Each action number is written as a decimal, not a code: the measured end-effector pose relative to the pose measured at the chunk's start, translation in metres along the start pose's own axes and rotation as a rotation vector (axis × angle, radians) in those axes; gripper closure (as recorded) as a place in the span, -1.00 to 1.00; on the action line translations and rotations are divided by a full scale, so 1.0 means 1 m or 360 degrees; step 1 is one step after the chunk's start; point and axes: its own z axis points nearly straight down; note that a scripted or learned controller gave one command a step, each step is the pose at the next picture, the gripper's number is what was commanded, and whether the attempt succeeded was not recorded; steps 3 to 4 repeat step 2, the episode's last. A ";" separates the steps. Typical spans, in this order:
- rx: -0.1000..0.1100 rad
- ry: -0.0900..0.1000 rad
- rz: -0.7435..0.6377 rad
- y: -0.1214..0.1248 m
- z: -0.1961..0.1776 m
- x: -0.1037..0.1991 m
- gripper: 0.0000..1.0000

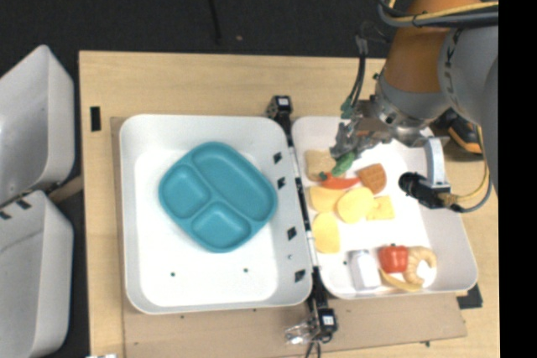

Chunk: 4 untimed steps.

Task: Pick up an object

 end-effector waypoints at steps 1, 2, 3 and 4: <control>-0.0006 0.0000 -0.0004 0.003 -0.002 0.011 1.00; -0.0003 0.0001 -0.0003 0.011 -0.015 0.002 1.00; -0.0003 0.0001 -0.0003 0.011 -0.015 0.002 1.00; -0.0003 0.0001 -0.0003 0.011 -0.015 0.002 1.00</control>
